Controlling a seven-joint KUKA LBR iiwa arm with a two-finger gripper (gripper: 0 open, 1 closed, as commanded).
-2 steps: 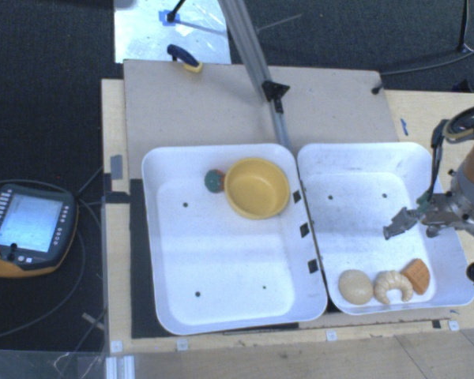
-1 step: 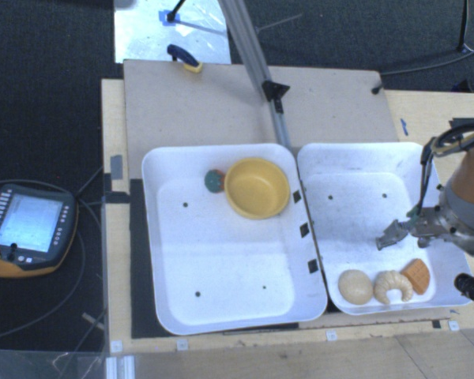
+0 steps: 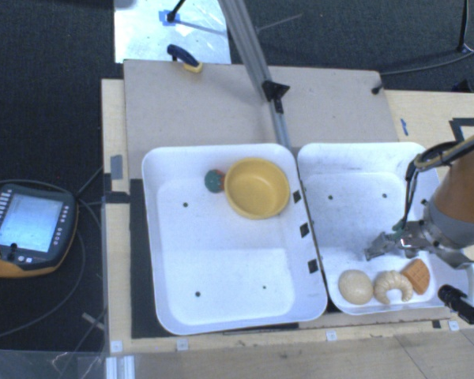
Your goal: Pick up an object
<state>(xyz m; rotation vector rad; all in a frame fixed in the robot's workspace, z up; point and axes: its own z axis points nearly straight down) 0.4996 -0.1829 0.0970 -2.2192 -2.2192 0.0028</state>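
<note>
The right bin [image 3: 355, 172] holds three food-like items along its near edge: a pale round bun [image 3: 355, 287], a curled cream croissant [image 3: 393, 286] and an orange-brown biscuit [image 3: 416, 275]. My gripper [image 3: 391, 245] hangs over that bin's right half, just above and behind the croissant and biscuit. Its metal tip points left and nothing shows in it. The grey wrist with its orange band [image 3: 466, 196] rises behind it at the right edge. In the left bin [image 3: 221, 283] a yellow bowl [image 3: 257, 188] sits at the far right corner. A small green ball [image 3: 214, 181] touches the bowl's left side.
A slanted metal pole [image 3: 253, 50] crosses the board behind the bins and ends in a black clamp [image 3: 275, 91]. A teach pendant [image 3: 28, 229] lies on the floor at left. Black clips [image 3: 304, 230] mark the seam between the bins.
</note>
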